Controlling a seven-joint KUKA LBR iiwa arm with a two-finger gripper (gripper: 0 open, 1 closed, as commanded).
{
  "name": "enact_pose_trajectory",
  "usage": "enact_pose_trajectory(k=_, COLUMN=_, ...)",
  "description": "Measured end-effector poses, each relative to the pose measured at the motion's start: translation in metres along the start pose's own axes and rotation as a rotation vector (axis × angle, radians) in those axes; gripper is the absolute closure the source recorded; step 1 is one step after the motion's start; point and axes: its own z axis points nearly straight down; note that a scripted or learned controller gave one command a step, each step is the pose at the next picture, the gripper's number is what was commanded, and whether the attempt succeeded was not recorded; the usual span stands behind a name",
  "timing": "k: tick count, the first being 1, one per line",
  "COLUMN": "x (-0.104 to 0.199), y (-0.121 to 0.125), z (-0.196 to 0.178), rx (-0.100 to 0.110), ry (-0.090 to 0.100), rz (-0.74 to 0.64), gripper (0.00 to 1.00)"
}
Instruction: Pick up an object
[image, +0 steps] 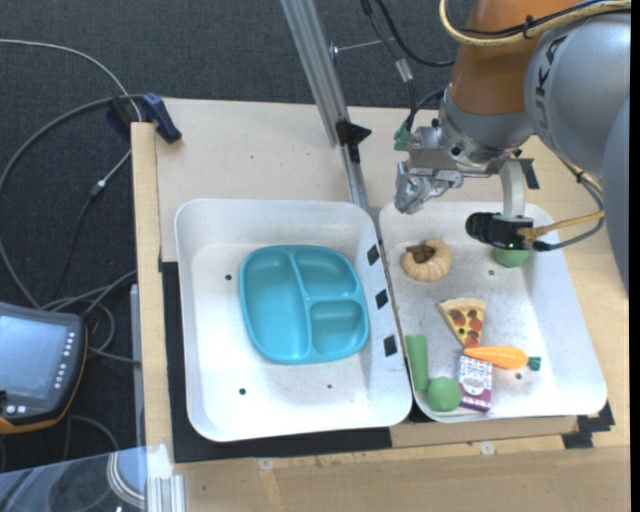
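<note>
Down front in the right bin (575, 330) sits a small pink carton (475, 384), then carrot (497, 355), pizza slice (463, 321), pastry (426, 259). Gripper (412, 197) hovers above the bin's far edge, pinching nothing; finger spread unclear.

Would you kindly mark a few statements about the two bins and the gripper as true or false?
1. The blue divided plate lies in the left bin. True.
2. The pizza slice lies on the blue plate. False: it lies in the right bin.
3. The gripper hangs above the right bin's far left corner. True.
4. The carrot is beside the small carton. True.
5. The gripper holds the bagel-like pastry. False: the pastry lies on the bin floor, apart from it.
</note>
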Motion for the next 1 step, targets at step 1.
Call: enact_pose_trajectory(k=1, x=0.0594, y=0.013, z=0.0068, rx=0.0, ry=0.0, rz=0.0, gripper=1.0)
